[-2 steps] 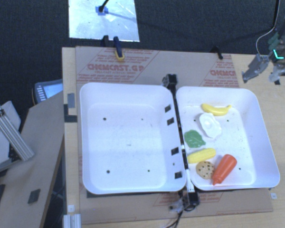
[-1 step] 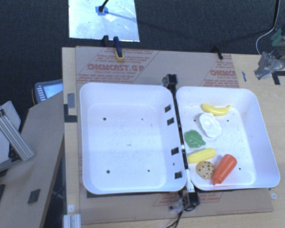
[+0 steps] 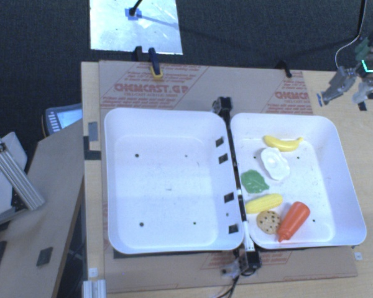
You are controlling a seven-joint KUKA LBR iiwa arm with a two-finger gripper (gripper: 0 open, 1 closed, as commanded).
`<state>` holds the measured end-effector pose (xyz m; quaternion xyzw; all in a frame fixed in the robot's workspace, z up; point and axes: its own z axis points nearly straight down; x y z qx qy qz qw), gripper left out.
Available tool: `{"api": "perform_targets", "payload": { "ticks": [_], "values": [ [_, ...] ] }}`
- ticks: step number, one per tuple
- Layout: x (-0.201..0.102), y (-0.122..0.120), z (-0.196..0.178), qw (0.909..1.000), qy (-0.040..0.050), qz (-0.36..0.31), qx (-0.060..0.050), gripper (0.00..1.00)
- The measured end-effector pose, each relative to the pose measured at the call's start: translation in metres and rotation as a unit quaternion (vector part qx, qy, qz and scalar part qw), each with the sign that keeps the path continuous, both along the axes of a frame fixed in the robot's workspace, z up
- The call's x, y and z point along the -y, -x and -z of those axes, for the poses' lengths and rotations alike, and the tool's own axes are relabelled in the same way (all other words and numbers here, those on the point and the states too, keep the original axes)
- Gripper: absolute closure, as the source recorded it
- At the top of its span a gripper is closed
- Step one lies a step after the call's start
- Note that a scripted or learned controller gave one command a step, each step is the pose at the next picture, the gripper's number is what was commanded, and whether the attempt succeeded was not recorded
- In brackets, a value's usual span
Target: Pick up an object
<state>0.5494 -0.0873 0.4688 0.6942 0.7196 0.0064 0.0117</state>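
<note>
While the gripper (image 3: 348, 90) hangs above the surface's far right corner, outside the right bin (image 3: 342, 166), I cannot tell how its jaws stand, and nothing shows between them. All the objects lie in that bin: banana (image 3: 282, 143), egg (image 3: 275, 164), green leaf (image 3: 254, 180), corn (image 3: 263, 202), cookie (image 3: 268, 221), carrot (image 3: 293, 220). The banana, clear of its neighbours near the far wall, looks the easiest pick; descend centred, straddling its narrow width.

Two white bins (image 3: 168, 120) sit side by side. One holds one banana (image 3: 282, 143), one egg (image 3: 275, 164), one green leaf (image 3: 254, 180), one corn cob (image 3: 263, 202), one cookie (image 3: 268, 221) and one carrot (image 3: 293, 220).
</note>
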Motion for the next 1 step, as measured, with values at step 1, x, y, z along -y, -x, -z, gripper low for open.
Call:
{"api": "perform_targets", "payload": {
  "ticks": [1],
  "values": [
    [0.0001, -0.0007, -0.0117, 1.0000, 0.0008, -0.002, 0.002, 1.00]
  ]
}}
